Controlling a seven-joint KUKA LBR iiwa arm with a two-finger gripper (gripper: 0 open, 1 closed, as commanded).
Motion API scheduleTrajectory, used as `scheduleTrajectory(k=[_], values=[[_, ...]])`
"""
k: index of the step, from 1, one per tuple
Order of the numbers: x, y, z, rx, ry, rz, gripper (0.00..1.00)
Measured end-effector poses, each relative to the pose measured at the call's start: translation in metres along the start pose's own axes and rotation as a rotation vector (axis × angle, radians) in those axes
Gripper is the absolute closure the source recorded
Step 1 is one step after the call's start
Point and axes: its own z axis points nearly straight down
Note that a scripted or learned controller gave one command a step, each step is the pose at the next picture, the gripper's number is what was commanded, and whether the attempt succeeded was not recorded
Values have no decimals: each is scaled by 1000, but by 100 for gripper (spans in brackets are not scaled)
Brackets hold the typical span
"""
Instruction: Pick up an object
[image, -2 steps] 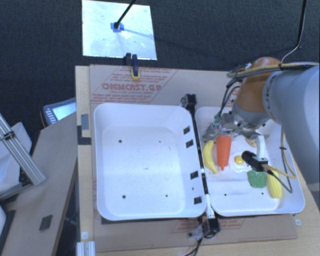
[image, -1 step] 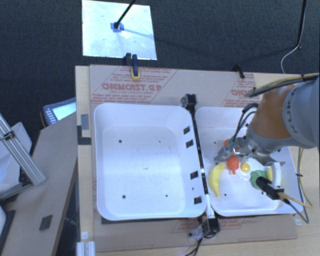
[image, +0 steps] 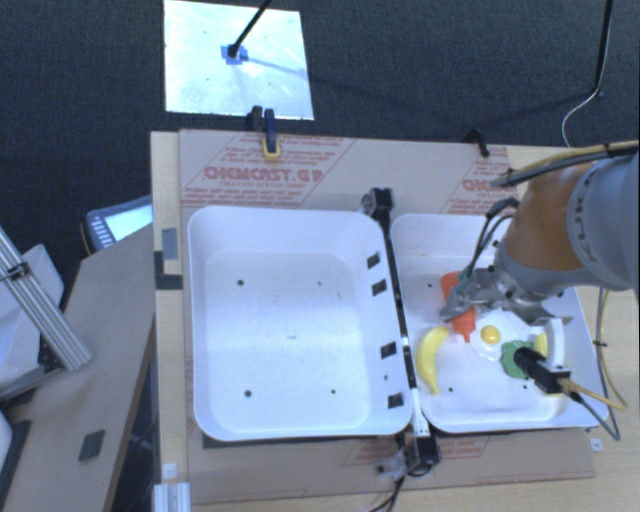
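Orange object (image: 457, 300): lies in the right bin, right of the frame's centre, partly hidden under the pincer; one end shows at the upper left of the metal, the other at its lower edge, so its long axis seems to run from upper left to lower right.
Pincer (image: 470, 296): low over the right bin, directly on top of the orange object; whether it is open or closed cannot be told from this angle, and no firm hold is visible.
Key relation: the orange object is the nearest thing to the pincer, just under it and slightly toward the frame's left.
Fried egg toy (image: 489, 337): just below the pincer, lower right.
Banana (image: 431, 356): further down and left, curved, long axis near vertical.
Green piece (image: 517, 357): right of the egg, beside a black part.
Right bin (image: 425, 235): holds all the objects.
Left bin (image: 290, 330): centre-left, on the counter (image: 330, 170).
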Motion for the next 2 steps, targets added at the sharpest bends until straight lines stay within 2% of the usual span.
scheduleTrajectory(k=[1, 2], values=[[97, -14, -94, -4, 5, -12, 100], [195, 8, -159, -5, 7, -13, 100]])
